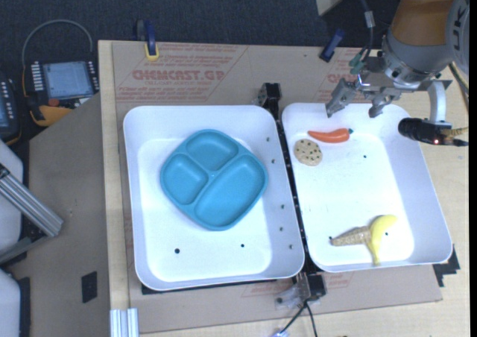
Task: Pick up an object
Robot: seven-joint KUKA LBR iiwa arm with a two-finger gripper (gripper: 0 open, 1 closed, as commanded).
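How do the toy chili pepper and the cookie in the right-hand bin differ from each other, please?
The chili pepper is long, slim and orange-red with a small green stem end; the cookie is round, flat and tan with dark specks. The chili pepper lies crosswise nearer the bin's far wall and closer to the gripper; the cookie sits just in front of it, to its left. Both lie in the right bin.

A single camera hangs above the table point(112, 179) and looks down on it at a slant, far enough back to take in both white bins whole. The left bin point(149, 238) lies toward the table's left edge, the right bin point(417, 201) toward its right edge. The table's far edge runs across the upper part of the view, with dark floor beyond it. The arm point(425, 15) enters over the far right corner.
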